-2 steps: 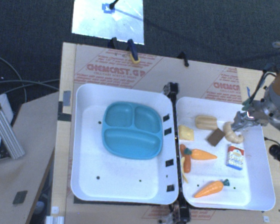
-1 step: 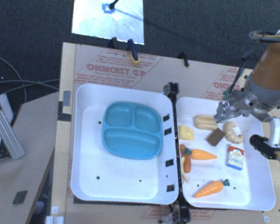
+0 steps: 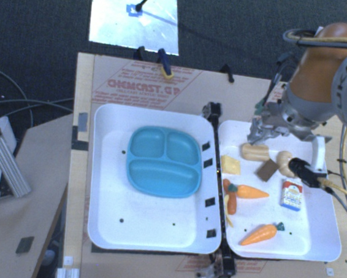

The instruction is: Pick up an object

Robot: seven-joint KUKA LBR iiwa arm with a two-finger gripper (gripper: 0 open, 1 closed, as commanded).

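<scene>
One arm (image 3: 328, 71) partly cropped; fingers (image 3: 257, 137) blurred above bread roll (image 3: 255, 152), state unclear.

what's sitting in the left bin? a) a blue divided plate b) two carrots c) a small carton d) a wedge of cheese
a: the blue divided plate lies alone in the left bin, while the carrots, the small carton and the cheese wedge all lie in the right bin.
</scene>
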